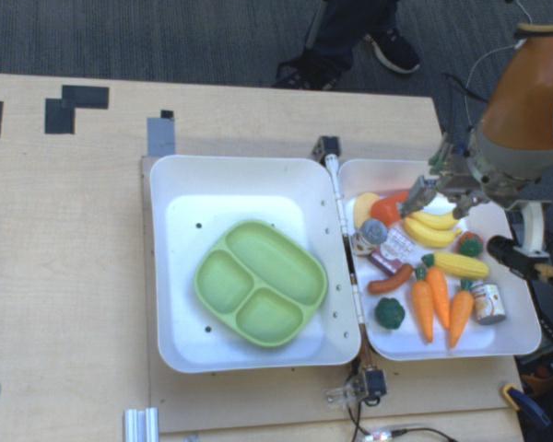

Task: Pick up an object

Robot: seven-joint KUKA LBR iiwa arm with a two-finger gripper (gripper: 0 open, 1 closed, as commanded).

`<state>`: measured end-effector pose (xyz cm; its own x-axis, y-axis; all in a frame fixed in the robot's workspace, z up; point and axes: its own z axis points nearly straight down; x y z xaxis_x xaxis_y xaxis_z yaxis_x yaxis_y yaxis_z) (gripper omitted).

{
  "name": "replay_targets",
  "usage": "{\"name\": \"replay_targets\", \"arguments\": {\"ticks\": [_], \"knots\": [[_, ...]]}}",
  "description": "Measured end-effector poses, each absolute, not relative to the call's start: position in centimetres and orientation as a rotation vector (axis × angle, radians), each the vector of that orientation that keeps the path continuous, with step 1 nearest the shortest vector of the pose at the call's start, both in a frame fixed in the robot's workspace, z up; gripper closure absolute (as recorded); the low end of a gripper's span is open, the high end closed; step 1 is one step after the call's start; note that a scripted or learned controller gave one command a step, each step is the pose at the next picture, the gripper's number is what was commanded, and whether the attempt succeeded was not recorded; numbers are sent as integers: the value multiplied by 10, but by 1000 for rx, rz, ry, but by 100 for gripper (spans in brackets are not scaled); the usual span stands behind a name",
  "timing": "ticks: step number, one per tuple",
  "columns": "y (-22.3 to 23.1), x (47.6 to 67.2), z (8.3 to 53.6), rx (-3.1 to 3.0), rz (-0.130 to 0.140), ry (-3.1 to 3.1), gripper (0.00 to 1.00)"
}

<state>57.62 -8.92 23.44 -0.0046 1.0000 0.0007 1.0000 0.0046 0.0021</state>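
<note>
Camera view: your hand [440, 191] hovers above the right bin [525, 343]; you cannot tell how far it is open. The banana [430, 228] lies just below it, toward the carrots [440, 307], long axis running across the bin.

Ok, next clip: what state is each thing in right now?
Green divided plate: flat in the left bin, compartments bare.
Bananas: lying in the right bin, under the end effector.
Carrots: lying side by side.
Small can: tipped over.
Broccoli: loose beside the sausage.
End effector: low over the toy pile.
</note>
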Motion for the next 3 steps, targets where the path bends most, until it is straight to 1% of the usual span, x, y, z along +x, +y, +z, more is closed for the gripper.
{"name": "replay_targets", "arguments": {"ticks": [1, 2, 3], "knots": [[-104, 497, 173, 2219, 2, 2223, 0], [-89, 489, 87, 2217, 9, 2218, 0], [-89, 491, 99, 2213, 15, 2215, 100]]}}
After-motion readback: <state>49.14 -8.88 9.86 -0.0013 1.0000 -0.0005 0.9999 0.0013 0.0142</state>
